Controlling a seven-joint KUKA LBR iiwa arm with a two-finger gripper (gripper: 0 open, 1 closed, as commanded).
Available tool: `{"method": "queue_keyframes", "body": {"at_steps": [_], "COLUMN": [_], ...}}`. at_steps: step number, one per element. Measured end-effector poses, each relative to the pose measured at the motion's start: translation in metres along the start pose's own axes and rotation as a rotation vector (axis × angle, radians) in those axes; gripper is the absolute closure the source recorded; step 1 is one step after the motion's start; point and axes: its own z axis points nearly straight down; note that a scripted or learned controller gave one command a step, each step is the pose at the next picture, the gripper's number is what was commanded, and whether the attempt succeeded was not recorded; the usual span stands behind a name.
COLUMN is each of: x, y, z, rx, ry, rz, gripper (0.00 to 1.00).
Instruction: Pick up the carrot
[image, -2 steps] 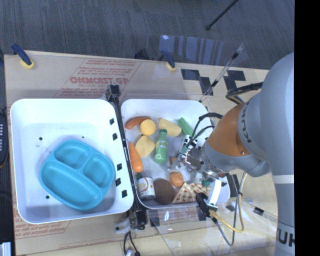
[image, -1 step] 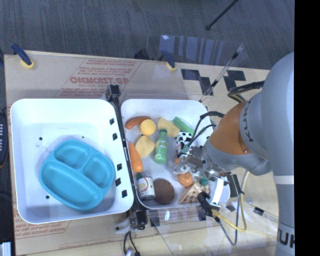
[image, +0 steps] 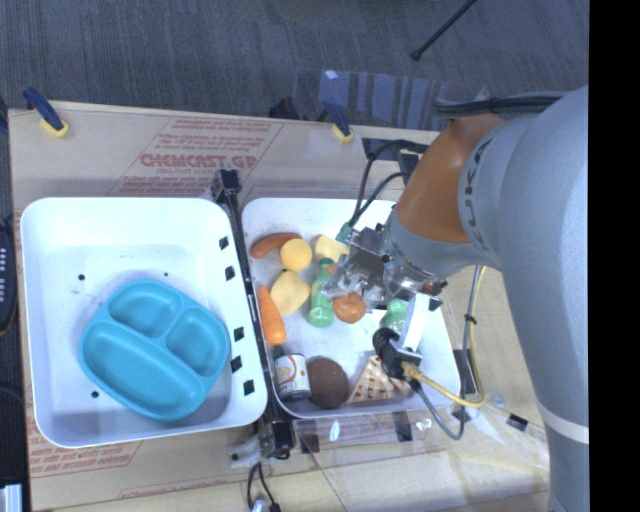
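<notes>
Both bins (image: 60, 300) look like smooth white plastic with a faint sheen. In the left bin, the blue tray (image: 155, 345) is matt plastic. The bench (image: 200, 150) under the bins looks like brown cardboard or paper, printed in red. In the right bin, the carrot (image: 271, 314) by the left wall is smooth orange plastic; beside it, the yellow pieces (image: 291, 290) look glossy. The can (image: 291, 373) below the carrot has a paper-like label. The arm (image: 520, 200) is satin grey with a smooth orange band (image: 440, 195).

Arm over the right bin

The gripper (image: 352, 283) hovers among toy foods; the carrot (image: 271, 314) lies against the bin's left wall.
</notes>
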Motion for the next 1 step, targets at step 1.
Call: {"method": "queue_keyframes", "body": {"at_steps": [1], "x": [0.0417], "y": [0.0067], "z": [-0.0071], "rx": [0.006], "ry": [-0.007], "rz": [0.276], "gripper": [1.00]}}
